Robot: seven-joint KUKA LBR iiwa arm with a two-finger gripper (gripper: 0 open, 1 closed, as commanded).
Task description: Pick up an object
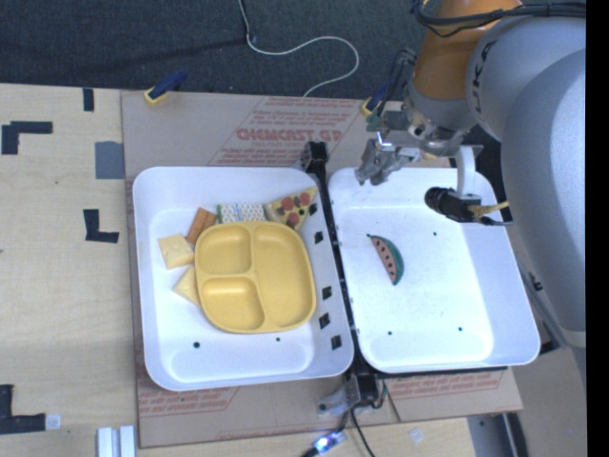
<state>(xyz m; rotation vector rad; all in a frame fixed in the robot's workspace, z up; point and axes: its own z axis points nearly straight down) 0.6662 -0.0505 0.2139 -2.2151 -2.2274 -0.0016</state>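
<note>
- Right bin (495, 336) is holding one small item: a watermelon slice (387, 258), looking like a toy, lying flat on the bin floor a bit toward the far-left part, curved side facing the bin's right wall.
- Judging handling: prob. light, stiff plastic or foam, thin and low to the floor, smooth so maybe slippery. Not fragile by the look of it.
- Best grip, imo: across the narrow width at mid-length, fingers straddling rind and flesh edges; going lengthwise is looking too long for the claw.
- Claw (373, 171) is hanging over the far-left corner of the right bin, near the divider between bins, w/ nothing between its fingers. Fingers are too small and blurred here, so can't tell if they're apart or together.
- Slice is lying nearer the camera than the claw and slightly toward the bin's middle; near, but clearly apart, no contact.
- A black fitting (447, 202) w/ a cable is sitting over the far edge of the right bin, beside the slice's area but not touching it.
- Left bin (157, 350) is carrying a yellow divided plate (255, 276) w/ several flat toy food bits (178, 250) tucked around its far and left sides; all harder picks, since they're crowding under/against the plate.
- Task is not yet done: nothing lifted.
</note>
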